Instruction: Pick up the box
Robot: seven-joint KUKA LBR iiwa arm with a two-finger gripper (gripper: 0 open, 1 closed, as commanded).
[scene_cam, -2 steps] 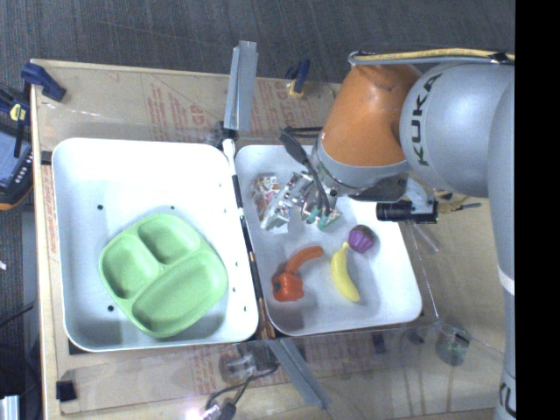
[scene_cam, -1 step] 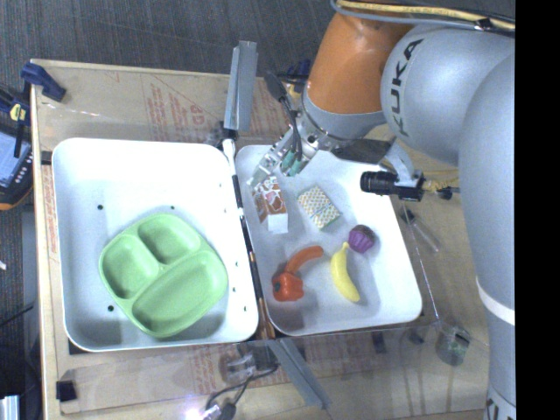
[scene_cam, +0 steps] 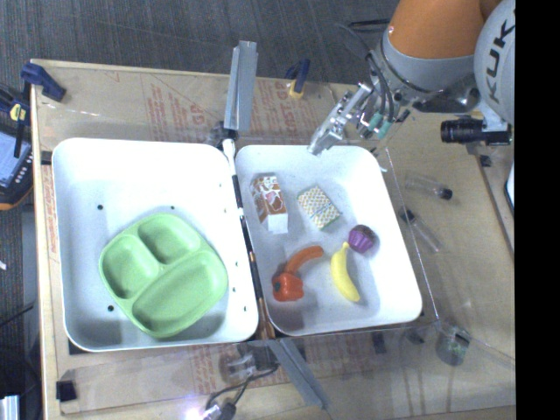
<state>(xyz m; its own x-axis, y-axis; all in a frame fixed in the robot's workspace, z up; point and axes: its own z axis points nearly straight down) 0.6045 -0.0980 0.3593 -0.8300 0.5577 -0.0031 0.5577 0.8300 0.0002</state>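
The gripper [scene_cam: 328, 136] is hovering above the right bin's [scene_cam: 398, 234] far rim, fingers' spread impossible to tell, while the box [scene_cam: 270, 203] is lying down-left of it, long axis running front-to-back, beside the centre divider.

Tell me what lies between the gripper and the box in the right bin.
Nothing: in the camera view, bare white bin floor separates the gripper, at the bin's far rim, from the box.

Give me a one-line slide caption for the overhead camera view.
Gripper above right bin's far rim; box lies untouched inside.
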